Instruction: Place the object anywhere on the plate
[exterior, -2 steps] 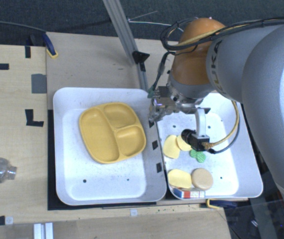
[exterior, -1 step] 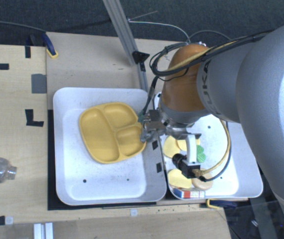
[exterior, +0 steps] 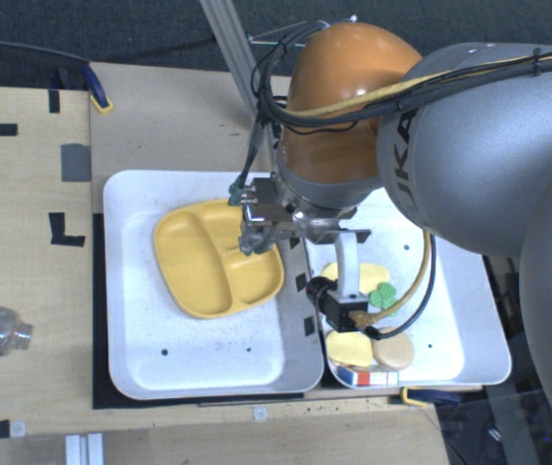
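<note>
One fixed camera above the bench (exterior: 24, 289) looks down slantwise, fairly near, on both bins (exterior: 199, 352).

I note the grey arm (exterior: 479, 153) reaching in from the right, orange band (exterior: 344, 76) uppermost, gripper (exterior: 254, 232) pointing down at the left bin's (exterior: 208, 349) right edge.

Open going in the left bin (exterior: 131, 356): bare white floor runs along its lower edge and left side. The yellow plate (exterior: 203, 260) takes its upper middle. The arm (exterior: 470, 143) looms over the upper right of the frame, with the end effector (exterior: 257, 235) at the plate's right rim. Small food pieces (exterior: 352, 349) crowd the right bin's (exterior: 460, 356) lower left, and its lower right corner is bare.
</note>
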`<state>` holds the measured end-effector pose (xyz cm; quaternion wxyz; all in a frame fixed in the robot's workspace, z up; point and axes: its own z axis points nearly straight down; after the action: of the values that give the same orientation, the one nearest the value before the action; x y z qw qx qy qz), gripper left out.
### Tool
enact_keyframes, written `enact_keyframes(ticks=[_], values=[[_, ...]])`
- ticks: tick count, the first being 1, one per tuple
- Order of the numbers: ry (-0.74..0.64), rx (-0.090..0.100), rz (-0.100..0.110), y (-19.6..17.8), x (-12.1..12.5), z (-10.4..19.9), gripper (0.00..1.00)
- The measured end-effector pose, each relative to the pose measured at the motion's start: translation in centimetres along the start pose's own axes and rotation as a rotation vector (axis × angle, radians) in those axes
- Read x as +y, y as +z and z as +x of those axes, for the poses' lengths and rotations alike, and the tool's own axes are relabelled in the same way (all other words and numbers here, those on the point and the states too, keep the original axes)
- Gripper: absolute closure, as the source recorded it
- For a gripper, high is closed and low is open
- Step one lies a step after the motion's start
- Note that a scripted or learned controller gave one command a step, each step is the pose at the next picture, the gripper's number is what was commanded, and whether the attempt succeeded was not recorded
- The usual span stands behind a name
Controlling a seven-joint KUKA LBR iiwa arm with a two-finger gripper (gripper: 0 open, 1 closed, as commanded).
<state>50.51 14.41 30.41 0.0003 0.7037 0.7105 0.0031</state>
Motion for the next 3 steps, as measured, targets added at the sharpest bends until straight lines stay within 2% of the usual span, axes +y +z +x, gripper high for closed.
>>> enact_keyframes(ticks=[1, 2, 3], values=[[0.013, -0.008, 0.01, 4.6, 2.6, -4.1, 1.0], [0.017, -0.008, 0.011, 9.8, 2.9, -14.0, 1.0], [0.003, -0.004, 0.007, 11.7, 5.5, -8.6, 1.0]])
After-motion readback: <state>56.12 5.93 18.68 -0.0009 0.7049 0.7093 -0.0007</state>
